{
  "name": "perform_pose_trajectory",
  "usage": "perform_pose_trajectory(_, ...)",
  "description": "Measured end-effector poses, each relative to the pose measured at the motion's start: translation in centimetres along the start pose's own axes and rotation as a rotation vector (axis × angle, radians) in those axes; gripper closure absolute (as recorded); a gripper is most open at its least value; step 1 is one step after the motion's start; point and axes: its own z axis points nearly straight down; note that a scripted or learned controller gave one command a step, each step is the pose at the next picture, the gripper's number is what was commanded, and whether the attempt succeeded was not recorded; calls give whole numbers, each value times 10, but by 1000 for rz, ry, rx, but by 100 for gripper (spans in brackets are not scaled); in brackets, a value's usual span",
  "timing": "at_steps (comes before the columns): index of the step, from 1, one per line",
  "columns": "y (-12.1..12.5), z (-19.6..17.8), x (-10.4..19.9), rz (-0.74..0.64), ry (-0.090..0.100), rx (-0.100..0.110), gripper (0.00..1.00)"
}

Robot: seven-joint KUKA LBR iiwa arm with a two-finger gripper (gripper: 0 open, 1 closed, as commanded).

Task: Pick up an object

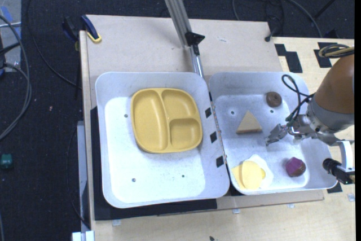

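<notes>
Tan wedge (248,123) sits mid-right of the frame; I park my end effector (276,135) beside it for a grab, grip unreadable from here

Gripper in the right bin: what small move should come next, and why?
Probably a short shift toward the tan wedge-shaped block, then down. The gripper sits in the right white bin just right of that block, with nothing between its fingers. The small brown round piece and purple lump lie farther off.
</notes>
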Motion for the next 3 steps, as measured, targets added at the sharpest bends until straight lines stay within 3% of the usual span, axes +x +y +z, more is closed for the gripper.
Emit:
perform_pose_trajectory(1, 1, -13, -1, 2, -2, -5, 100)
perform_pose_trajectory(3, 9, -131, 3, -2, -4, -10, 100)
